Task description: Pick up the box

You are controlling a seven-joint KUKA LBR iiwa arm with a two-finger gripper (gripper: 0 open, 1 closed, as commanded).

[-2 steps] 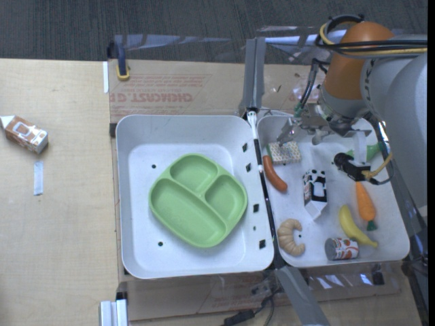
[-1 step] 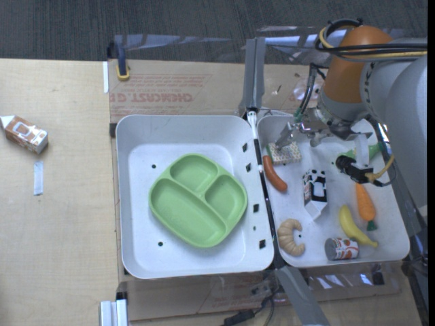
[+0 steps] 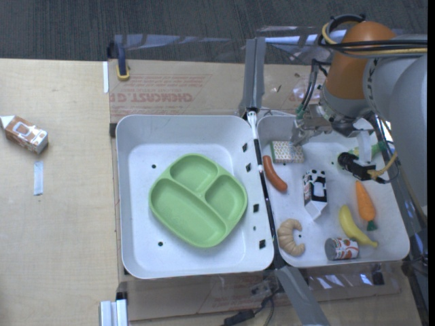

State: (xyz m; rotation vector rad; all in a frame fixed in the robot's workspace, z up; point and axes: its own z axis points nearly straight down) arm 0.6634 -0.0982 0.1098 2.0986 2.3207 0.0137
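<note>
Lying at the right bin's twelve o'clock, the small speckled green-and-white cardboard box [image 3: 287, 152] is looking light and rigid, best pinched across its short sides, while the gripper [image 3: 300, 133] is hovering just above its one o'clock corner, its spread impossible to tell.

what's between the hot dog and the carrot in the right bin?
In the camera view, the black-and-white box lies between the hot dog and the carrot, on the right bin's floor.

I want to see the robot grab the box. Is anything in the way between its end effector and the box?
Nothing visible blocks it. The end effector hangs just above the box at the back left of the right bin. The nearest thing, the sausage, lies on the box's near side.
</note>
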